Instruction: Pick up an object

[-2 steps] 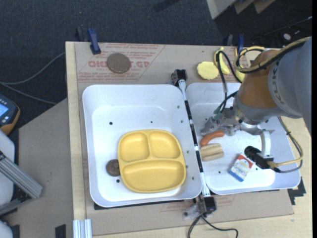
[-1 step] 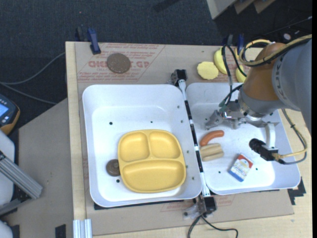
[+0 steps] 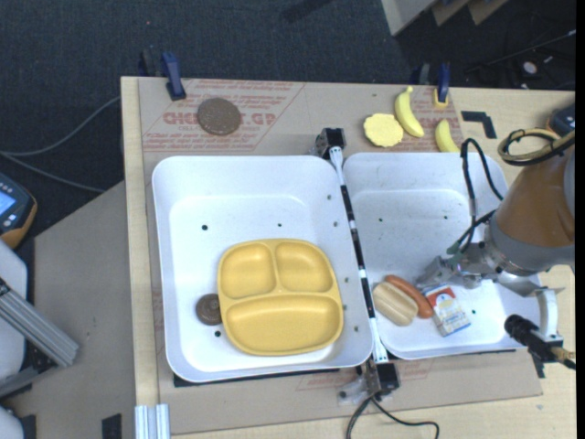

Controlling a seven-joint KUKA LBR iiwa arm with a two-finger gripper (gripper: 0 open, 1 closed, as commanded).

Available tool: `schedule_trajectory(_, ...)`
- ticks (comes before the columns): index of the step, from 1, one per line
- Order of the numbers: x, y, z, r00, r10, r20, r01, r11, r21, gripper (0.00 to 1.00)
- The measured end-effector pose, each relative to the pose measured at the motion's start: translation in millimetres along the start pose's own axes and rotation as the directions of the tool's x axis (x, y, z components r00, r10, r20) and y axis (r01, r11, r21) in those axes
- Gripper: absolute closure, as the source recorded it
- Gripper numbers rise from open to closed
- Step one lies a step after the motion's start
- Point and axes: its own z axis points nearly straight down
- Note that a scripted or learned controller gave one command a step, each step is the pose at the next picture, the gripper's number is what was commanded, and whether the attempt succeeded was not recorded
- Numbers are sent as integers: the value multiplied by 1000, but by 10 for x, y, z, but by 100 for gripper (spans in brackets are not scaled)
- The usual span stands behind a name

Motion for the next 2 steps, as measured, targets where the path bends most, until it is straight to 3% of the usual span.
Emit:
schedule_trajectory(1,46,51,-105,1000,-7,0,7,1000,-9,100)
schedule_trajectory(2,47,49,-100,1000,-7,-1,7,1000,-8,0)
